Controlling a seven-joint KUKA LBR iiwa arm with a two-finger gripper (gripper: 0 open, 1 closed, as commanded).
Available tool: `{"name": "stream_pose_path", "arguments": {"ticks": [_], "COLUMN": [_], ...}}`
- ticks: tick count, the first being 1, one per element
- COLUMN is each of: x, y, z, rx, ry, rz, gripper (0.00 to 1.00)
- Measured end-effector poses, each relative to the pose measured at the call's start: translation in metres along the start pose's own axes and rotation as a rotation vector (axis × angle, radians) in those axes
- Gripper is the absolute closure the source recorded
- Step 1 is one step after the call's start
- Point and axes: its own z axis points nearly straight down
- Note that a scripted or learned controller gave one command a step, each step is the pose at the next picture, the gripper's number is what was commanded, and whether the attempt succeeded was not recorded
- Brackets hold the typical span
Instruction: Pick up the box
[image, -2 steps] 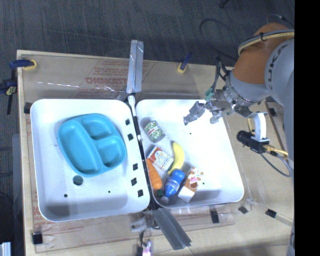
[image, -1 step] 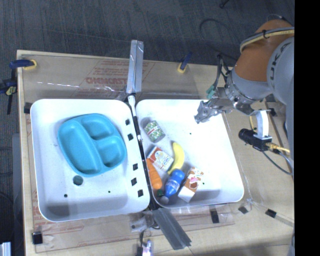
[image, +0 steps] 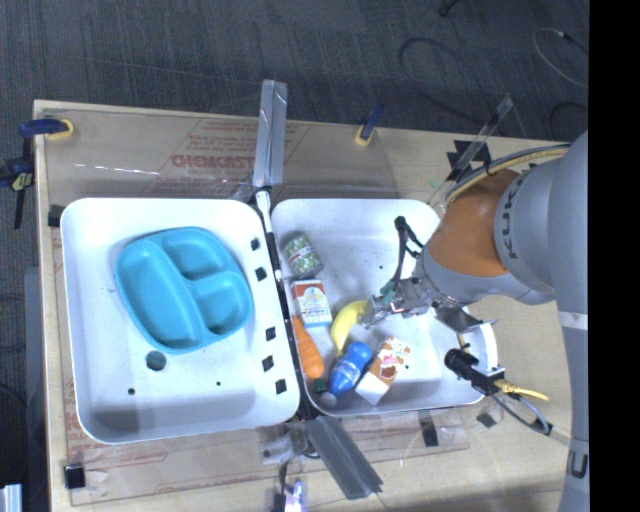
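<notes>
A small white and red box (image: 312, 302) lies in the right bin (image: 350, 225) near its left wall. A second white and brown carton (image: 385, 368) rests tilted near the bin's front edge, beside a blue bottle (image: 348, 368). My gripper (image: 384, 304) reaches in from the right and hangs low over the bin's middle, just right of a yellow banana (image: 345, 323) and above the brown carton. Nothing shows between it and either box.
A green can (image: 300, 255) sits behind the red box, and an orange carrot (image: 309, 350) lies along the left wall. The left bin (image: 90, 390) holds a blue divided tray (image: 185, 285) and a small dark round piece (image: 155, 361).
</notes>
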Motion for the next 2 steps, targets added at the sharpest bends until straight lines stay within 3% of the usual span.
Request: {"name": "stream_pose_path", "arguments": {"ticks": [1, 2], "x": [0.100, 0.153], "y": [0.011, -0.035], "z": [0.004, -0.091], "rx": [-0.016, -0.001], "ry": [-0.018, 0.001], "rz": [-0.028, 0.523], "gripper": [1.00, 1.00]}}
